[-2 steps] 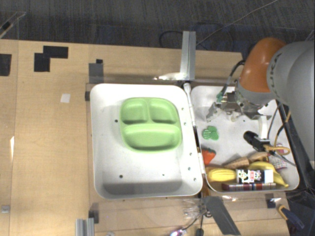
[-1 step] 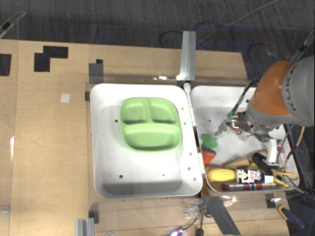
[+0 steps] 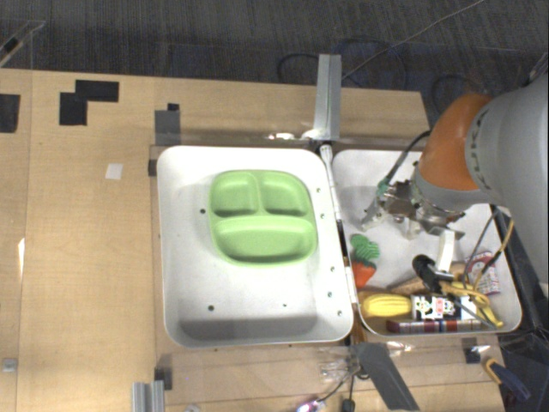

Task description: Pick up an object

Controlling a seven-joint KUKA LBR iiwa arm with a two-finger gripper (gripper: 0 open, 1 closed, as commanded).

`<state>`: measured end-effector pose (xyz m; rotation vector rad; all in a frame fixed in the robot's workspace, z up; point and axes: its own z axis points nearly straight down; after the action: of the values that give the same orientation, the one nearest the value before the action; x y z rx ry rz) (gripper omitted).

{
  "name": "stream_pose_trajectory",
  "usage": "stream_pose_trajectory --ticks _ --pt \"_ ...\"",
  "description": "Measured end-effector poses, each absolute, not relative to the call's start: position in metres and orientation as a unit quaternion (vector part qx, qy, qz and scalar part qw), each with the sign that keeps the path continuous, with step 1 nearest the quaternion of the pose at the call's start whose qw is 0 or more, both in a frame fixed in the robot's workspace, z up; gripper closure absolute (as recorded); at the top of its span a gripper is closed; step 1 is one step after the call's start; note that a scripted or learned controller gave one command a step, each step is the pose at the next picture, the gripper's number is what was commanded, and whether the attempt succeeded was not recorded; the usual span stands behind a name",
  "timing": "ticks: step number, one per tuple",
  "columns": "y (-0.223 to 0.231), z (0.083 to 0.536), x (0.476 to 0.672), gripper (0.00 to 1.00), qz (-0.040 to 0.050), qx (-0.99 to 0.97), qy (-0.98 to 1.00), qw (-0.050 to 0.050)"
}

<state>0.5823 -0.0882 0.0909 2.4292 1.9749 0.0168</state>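
I'm working in a robotics lab. The wooden surface [image 3: 77, 256] carries two white bins [image 3: 184, 307] fixed side by side, a metal bracket [image 3: 328, 97] bolted at its far edge, and black marker patches [image 3: 86, 99] near its far-left corner. Loose cables [image 3: 403, 33] trail over grey carpet [image 3: 171, 15] beyond.

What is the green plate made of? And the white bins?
The green plate looks like plastic: one even colour, smooth moulded compartments, a soft sheen. The white bins also look like plastic, matte, with rounded corners, though painted metal can't be ruled out.
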Motion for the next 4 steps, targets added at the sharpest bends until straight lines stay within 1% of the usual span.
stream_pose_trajectory --ticks 1,2,3,4 --pt "-0.136 0.092 0.493 0.00 0.0060 0.726 0.688 0.008" --pt "-0.133 0.104 0.496 1.00 0.0101 0.725 0.688 0.008" --pt "-0.044 0.209 0.532 1.00 0.0021 0.771 0.636 0.001" --pt "-0.064 0.240 0.488 1.00 0.0013 0.746 0.666 0.001"
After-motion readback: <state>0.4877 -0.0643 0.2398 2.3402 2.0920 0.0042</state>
